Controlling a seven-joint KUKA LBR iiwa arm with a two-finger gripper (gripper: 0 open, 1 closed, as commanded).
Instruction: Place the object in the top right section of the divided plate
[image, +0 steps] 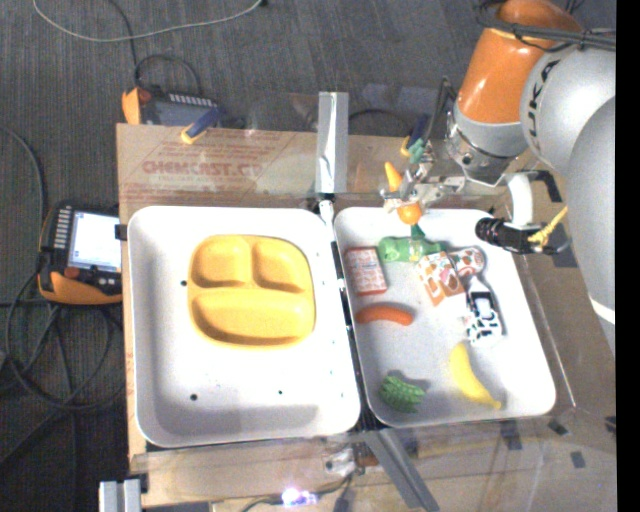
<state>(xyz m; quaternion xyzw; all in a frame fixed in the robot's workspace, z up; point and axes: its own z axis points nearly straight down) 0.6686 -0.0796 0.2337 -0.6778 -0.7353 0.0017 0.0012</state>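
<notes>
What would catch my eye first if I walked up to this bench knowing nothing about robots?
Probably the big grey arm with its orange band, reaching in at the upper right, its claw low over the far edge of the right bin beside a small orange object. Next, the yellow divided plate alone in the left bin. Then the toy food scattered in the right bin: a banana, a sausage, something green.
</notes>
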